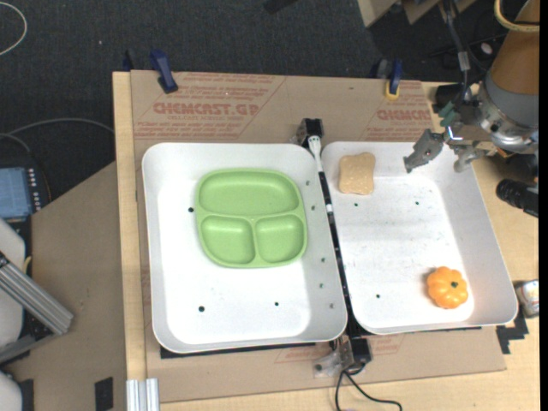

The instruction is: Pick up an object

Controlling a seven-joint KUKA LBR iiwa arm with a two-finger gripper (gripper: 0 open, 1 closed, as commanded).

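Note:
A tan slice of bread (357,175) lies at the far left corner of the right bin (402,255). A small orange pumpkin (447,287) sits near that bin's front right corner. My gripper (443,154) hangs over the bin's far right edge, to the right of the bread and well apart from it. Its two fingers are spread, one finger (423,153) pointing down-left, and nothing lies between them.
The left bin (171,298) holds a green three-compartment plate (251,217). Blue clamps (163,71) grip the cardboard base at the back. A black cable connector (311,132) sits at the back between the bins. The arm's body stands at the right.

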